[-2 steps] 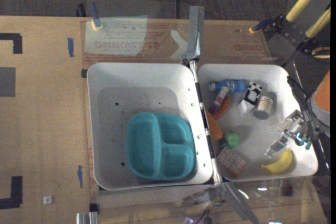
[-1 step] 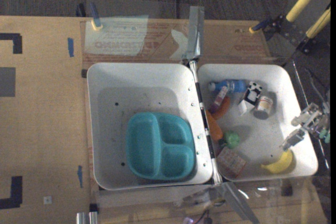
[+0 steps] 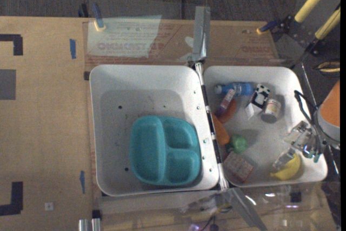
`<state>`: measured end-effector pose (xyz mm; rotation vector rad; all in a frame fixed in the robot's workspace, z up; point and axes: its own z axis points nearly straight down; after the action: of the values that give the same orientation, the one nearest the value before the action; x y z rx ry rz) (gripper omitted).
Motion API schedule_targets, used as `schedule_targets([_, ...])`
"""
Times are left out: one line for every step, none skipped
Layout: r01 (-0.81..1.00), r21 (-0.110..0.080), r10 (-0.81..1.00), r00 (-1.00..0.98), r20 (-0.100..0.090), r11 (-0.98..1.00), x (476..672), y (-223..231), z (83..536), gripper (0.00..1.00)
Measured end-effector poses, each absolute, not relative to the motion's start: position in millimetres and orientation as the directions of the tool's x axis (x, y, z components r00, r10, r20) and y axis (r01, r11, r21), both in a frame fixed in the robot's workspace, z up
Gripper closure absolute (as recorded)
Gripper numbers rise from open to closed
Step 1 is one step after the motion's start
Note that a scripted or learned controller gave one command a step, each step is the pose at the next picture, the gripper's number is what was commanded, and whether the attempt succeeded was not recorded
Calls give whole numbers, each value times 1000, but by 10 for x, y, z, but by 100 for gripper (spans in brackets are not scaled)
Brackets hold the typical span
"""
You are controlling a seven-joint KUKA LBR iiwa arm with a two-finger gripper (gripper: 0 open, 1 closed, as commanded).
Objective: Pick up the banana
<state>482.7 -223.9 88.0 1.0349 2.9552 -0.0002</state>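
The banana (image 3: 290, 169) is yellow and lies in the front right corner of the right bin (image 3: 254, 74), against its wall. My gripper (image 3: 290, 149) reaches in from the right and hangs just over the banana's upper end. It is open, with one finger (image 3: 285, 160) low beside the banana and the other further back. Nothing is held between them.
The right bin also holds a blue bottle (image 3: 238, 89), a small can (image 3: 271, 109), a black-and-white item (image 3: 260, 96), an orange carrot-like piece (image 3: 220, 130), a green item (image 3: 238, 143) and a pinkish box (image 3: 238, 166). A teal divided plate (image 3: 165, 151) sits in the left bin (image 3: 108, 111).
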Motion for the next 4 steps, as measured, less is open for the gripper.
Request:
schedule_targets([626, 8, 626, -779, -23, 780, 4861, -2253, 999, 100])
schedule_targets([628, 11, 628, -778, -28, 778, 4878, -2256, 1104, 100])
schedule_targets([629, 15, 629, -776, -34, 777, 4893, -2264, 1208, 100])
schedule_targets([632, 18, 632, -774, -40, 775, 4909, -2273, 1314, 100])
